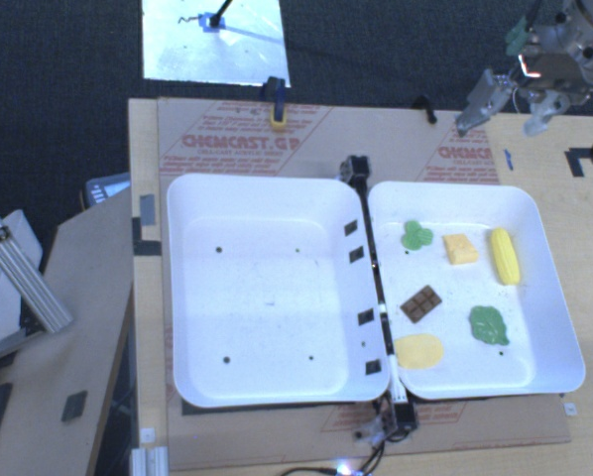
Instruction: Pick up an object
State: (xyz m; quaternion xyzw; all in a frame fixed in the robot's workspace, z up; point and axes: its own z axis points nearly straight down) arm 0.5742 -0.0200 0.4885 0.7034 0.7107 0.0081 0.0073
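The right bin [549,256] holds several small items: a green leafy piece [416,235], a yellow cheese block [461,249], a yellow corn cob [505,256], a brown chocolate square [420,303], a second green piece [489,325] and a flat yellow oval [418,350]. My gripper [507,105] hangs high at the upper right, above the bench behind the right bin's far edge. Its two fingers are spread apart with nothing between them.
The left bin [187,266] sits beside the right one, joined by a black clip strip [368,276]. A shiny metal plate [213,28] lies beyond the bench at the top left. A small yellow and blue object [277,102] stands near the bench's far edge.
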